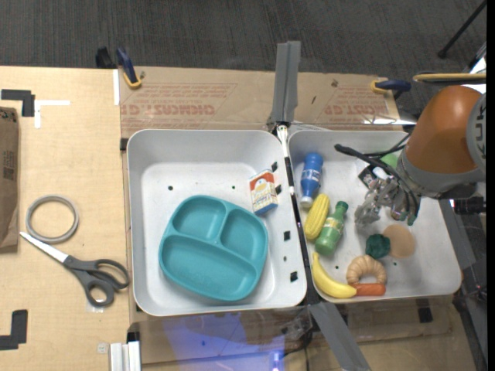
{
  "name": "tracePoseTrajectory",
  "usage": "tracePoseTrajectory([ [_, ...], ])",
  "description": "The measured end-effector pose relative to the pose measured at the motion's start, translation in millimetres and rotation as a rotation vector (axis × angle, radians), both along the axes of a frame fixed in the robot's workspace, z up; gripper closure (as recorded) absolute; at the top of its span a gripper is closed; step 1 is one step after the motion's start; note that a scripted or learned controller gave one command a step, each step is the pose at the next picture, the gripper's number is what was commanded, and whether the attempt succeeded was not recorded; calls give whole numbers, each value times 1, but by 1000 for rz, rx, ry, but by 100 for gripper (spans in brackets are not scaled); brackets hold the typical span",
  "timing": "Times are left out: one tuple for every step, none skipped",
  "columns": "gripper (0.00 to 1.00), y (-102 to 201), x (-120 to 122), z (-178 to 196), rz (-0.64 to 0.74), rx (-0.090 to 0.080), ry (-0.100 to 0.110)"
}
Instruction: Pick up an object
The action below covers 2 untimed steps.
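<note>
The table carries two white bins. Left bin: teal divided plate, small carton just beside it. Right bin: the jaws hang low in middle; open or closed, cannot tell. Near them: banana, green bottle, blue bottle, corn, croissant, dark green obj., beige ball.
</note>
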State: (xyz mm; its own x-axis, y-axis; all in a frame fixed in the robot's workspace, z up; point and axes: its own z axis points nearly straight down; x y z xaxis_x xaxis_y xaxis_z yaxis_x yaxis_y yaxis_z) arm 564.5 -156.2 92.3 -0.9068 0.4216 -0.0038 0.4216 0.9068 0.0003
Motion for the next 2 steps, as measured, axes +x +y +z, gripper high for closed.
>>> tracePoseTrajectory([
  [0,0,0,0,0,0,0],
  [0,58,6,0,69,1,2],
])
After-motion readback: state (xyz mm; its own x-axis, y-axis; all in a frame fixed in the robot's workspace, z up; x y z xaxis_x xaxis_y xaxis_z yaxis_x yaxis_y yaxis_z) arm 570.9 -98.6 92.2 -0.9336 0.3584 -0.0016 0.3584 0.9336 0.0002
